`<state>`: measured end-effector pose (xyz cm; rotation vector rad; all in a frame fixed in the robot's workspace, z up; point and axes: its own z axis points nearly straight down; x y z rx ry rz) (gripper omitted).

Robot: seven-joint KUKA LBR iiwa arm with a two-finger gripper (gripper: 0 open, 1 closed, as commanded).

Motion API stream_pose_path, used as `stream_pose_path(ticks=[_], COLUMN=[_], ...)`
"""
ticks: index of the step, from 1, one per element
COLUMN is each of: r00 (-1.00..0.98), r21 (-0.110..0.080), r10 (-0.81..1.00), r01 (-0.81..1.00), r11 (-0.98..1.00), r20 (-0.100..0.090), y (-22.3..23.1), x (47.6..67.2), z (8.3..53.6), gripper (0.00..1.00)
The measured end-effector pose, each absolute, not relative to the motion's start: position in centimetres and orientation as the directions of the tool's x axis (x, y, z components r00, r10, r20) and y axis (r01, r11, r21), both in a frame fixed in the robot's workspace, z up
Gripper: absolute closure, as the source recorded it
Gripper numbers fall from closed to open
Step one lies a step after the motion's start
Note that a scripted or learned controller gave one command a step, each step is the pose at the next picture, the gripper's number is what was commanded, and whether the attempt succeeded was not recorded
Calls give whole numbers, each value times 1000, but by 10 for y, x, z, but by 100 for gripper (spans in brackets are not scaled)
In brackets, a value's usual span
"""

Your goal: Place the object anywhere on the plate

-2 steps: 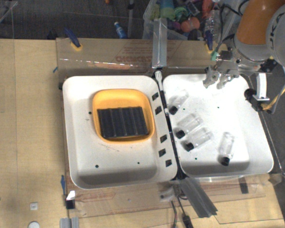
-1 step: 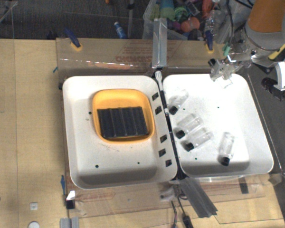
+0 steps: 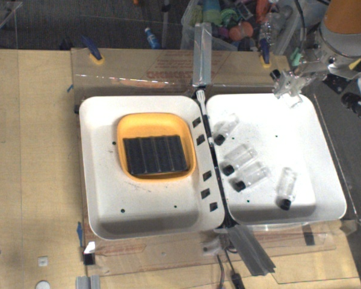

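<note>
Four clear vials with black caps, lying on their sides in the right bin, all nearer the camera than the gripper and well apart from it. Closest to the gripper: the vial by the divider, off to its left in the view. Further down from the gripper: a second vial and a third vial, just beside each other, perhaps touching. Almost straight below the gripper, near the front rim: the lone vial, with bare floor all round it.

Probably the reach before the pick, nothing lifted yet. Best to go for the lone vial, since the pair would likely roll or get nudged together. Come down over the middle of its body, closing across the narrow width, not along its length. Expect a round, slick surface, likely to squirt out of an off-centre grip.

Beyond the divider, far to the gripper's left: the yellow plate in the left bin, most of its floor taken by a dark ridged slab. Release low, onto the slab or the rim's inner slope.

Gripper itself: hanging over the far right rim of the right bin, under the orange-banded arm. Pale and blurred against the bin, so cannot tell how wide it stands. Nothing seen in it, and cannot tell whether it touches the rim.
</note>
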<state>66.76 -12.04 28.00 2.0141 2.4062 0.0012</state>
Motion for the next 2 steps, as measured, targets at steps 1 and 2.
stream_pose_path(ticks=[1,2], r00=[-260,-564], r21=[4,5], r10=[966,826], r01=[966,826], r11=[260,564], r20=[-3,-5], y=[-129,-154], x=[668,665], z=[287,316], gripper=[100,100])
